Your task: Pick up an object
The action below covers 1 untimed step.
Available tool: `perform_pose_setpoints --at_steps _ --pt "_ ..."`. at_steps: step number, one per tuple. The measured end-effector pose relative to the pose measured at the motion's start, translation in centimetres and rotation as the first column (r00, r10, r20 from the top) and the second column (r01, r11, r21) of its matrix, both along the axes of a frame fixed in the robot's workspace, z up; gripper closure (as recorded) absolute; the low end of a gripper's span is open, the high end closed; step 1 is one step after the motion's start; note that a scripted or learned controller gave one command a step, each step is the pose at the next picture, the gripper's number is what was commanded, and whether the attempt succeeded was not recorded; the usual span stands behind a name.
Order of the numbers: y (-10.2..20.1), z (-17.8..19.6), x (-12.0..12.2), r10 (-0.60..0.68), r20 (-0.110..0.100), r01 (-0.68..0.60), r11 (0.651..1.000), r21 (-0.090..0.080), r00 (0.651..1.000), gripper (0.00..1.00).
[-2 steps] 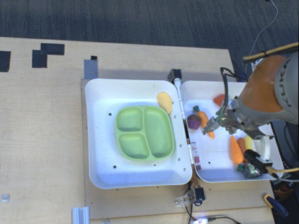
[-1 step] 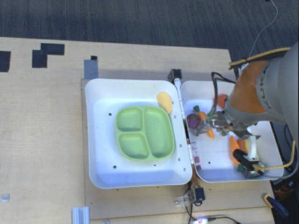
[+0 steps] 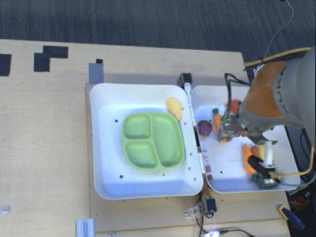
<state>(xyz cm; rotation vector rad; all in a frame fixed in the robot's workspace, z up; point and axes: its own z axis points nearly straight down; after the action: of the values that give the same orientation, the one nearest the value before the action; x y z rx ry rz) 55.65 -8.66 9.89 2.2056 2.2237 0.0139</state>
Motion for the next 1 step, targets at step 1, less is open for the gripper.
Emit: perform_pose_setpoints --at_steps 1 --pt "7.27 8.63 -3.45 -0.002 -0.009 0.002 1.000 0.002 1.000 1.00"
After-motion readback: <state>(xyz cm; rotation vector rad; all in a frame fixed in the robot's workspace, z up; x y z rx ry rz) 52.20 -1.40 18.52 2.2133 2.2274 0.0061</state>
